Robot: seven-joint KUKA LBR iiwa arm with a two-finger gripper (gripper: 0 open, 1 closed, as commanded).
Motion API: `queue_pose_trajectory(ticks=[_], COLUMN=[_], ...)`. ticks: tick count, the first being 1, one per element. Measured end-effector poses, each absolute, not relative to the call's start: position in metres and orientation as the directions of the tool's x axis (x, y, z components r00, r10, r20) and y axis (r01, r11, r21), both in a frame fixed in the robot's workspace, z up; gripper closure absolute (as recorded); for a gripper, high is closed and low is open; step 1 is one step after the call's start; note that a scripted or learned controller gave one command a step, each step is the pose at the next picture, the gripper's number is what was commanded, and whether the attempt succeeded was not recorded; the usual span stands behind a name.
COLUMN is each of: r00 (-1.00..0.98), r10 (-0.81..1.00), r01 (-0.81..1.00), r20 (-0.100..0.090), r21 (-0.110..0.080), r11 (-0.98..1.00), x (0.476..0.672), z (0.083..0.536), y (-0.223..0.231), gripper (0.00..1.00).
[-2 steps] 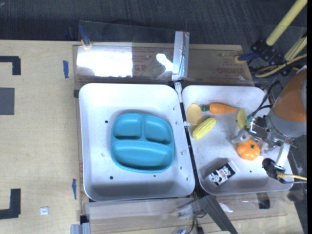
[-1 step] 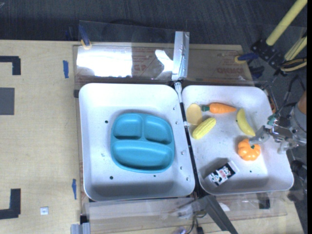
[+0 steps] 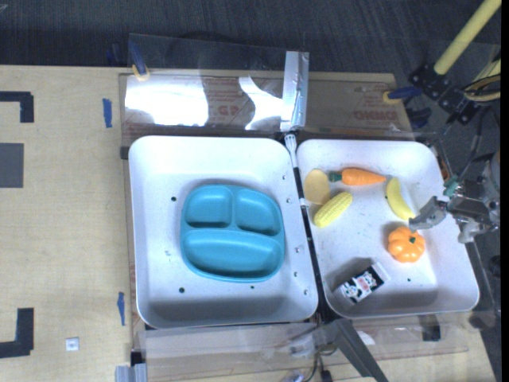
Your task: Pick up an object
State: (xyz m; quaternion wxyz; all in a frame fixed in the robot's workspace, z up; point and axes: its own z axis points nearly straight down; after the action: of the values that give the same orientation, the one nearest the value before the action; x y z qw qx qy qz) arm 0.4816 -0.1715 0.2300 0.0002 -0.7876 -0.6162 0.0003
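An overhead, slanted view of two shallow white bins side by side on a pale wooden bench. The right bin (image 3: 457, 289) holds the loose objects: an orange pumpkin (image 3: 406, 244) near its right side, a yellow banana (image 3: 398, 198) just above it, a carrot (image 3: 362, 177) along the top, an ear of corn (image 3: 332, 208) and a pale yellow piece (image 3: 316, 185) near the left wall, and a small black-and-white carton (image 3: 361, 283) toward the front. Bare bin floor lies between the pumpkin and the corn.

The gripper (image 3: 429, 213) reaches in over the right rim, just above and right of the pumpkin, close to the banana's lower end; whether it is released or clenched cannot be told, and nothing is seen grasped.

The left bin (image 3: 151, 213) contains a blue divided tray (image 3: 233, 231). The arm is cut off at the right edge.
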Motion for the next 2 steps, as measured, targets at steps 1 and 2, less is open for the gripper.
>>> queue_pose_trajectory(ticks=[1,2], r00=[0.297,0.367], r10=[0.955,0.93], r01=[0.955,0.93], r20=[0.001,0.004], r21=[0.002,0.004], r11=[-0.297,-0.367], x=[0.547,0.496], z=[0.086,0.086], y=[-0.178,-0.186], gripper=[0.0,0.0])
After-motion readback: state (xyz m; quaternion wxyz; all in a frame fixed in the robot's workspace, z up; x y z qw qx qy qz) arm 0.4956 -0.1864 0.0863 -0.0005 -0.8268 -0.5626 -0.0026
